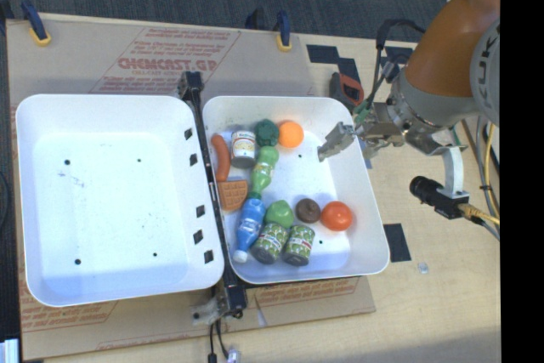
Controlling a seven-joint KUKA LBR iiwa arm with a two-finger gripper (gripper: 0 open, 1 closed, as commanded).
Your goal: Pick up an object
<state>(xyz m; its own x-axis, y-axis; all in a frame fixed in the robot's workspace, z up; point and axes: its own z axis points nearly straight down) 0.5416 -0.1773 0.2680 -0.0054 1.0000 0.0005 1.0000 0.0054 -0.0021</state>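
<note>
The right bin [361, 225] holds a cluster of toy foods: an orange ball [291, 133], a dark green piece [267, 131], a small jar [244, 147], a green bottle [263, 170], a blue bottle [250, 223], two green cans [285, 242], a chocolate donut [307, 210], a red tomato [337, 216], a hot dog [222, 157] and a waffle piece [234, 194]. My gripper [337, 142] hovers over the bin's right side, to the right of the orange ball, with nothing seen between its fingers.
The left bin [34, 208] sits beside the right one, with black clips along the shared divider [204, 183]. The arm's orange band [455, 30] and cables lie at the right. Blue clamps [283, 28] hold the cardboard at the back edge.
</note>
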